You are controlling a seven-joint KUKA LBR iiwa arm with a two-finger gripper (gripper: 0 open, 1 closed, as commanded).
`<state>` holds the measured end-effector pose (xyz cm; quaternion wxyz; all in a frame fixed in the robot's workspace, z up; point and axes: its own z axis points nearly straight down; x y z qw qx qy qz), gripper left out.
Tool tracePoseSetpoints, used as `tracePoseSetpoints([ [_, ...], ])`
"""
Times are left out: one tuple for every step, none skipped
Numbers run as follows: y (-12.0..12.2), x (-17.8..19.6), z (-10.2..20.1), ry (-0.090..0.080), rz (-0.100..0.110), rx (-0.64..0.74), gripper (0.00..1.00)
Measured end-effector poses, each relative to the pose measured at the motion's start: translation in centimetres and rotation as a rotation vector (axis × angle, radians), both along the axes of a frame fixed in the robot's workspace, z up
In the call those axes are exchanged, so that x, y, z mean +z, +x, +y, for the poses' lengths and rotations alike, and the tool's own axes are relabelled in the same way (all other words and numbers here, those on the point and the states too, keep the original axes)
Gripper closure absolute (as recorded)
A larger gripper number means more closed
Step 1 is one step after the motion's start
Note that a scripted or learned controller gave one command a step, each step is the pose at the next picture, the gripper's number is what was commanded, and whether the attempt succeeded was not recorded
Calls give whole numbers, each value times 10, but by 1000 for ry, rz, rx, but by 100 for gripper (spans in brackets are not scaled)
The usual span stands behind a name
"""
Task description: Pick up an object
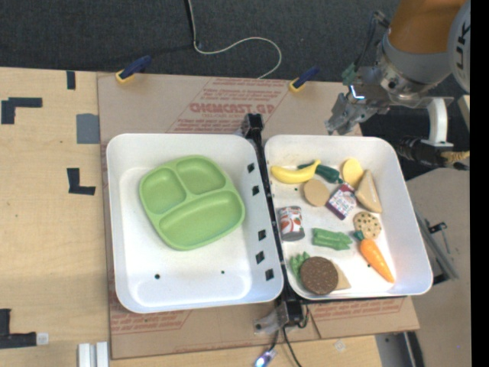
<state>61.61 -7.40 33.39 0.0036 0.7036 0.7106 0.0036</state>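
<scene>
Above the right bin's (397,159) far rim, claw (345,119) hovering, grip state unclear, banana (294,173) just inside that edge.

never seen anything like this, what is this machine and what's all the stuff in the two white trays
This is one picture from a camera fixed above a bench, looking down at a slant. The machine at the upper right is a robot arm, grey with an orange band. At its end hangs its grasping tool, above the bench just beyond the far rim of the right tray, with nothing between its fingers.

The left shallow white bin holds a green plastic plate with three compartments.

The right shallow white bin holds toy food: a yellow banana, a small red and white can, an orange carrot, a chocolate chip cookie, a round brown burger patty and several other pieces.

The arm's job is to pick up one object; it has not done so yet.
</scene>
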Motion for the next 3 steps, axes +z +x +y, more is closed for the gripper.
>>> tracePoseSetpoints([
  [-82, -75, 123, 3, 23, 2, 100],
  [-135, 16, 118, 1, 9, -7, 100],
  [-132, 140, 177, 3, -1, -1, 100],
])
